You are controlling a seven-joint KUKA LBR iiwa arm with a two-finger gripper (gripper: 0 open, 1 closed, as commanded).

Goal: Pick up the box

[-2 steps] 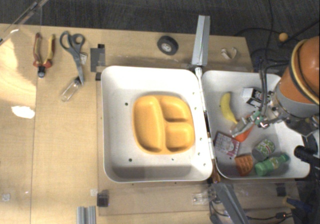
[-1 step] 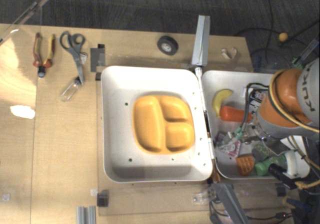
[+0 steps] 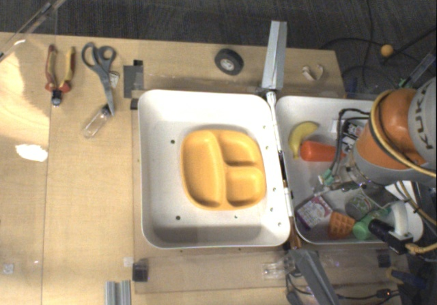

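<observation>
On the left of the wooden surface [image 3: 82, 181] lie red-handled pliers [image 3: 57, 73] and grey scissors [image 3: 102, 71], with a roll of black tape [image 3: 229, 61] farther along the back edge. The left bin [image 3: 157, 160] carries a yellow divided tray [image 3: 223, 167] at its middle. In the right bin [image 3: 300, 218] sit a banana [image 3: 301, 136] and an orange-red cylinder [image 3: 318, 152] near the back. A small purple and white box [image 3: 314, 211] lies at the front, just beside an orange cone [image 3: 339, 225] and a green item [image 3: 362, 223]. The arm [image 3: 403, 136] covers much of this bin, hiding what lies beneath it. The claw [image 3: 339, 179] hangs just behind and to the right of the box, near but apart from it; wires clutter it, so whether it is spread or pressed together cannot be told.
</observation>
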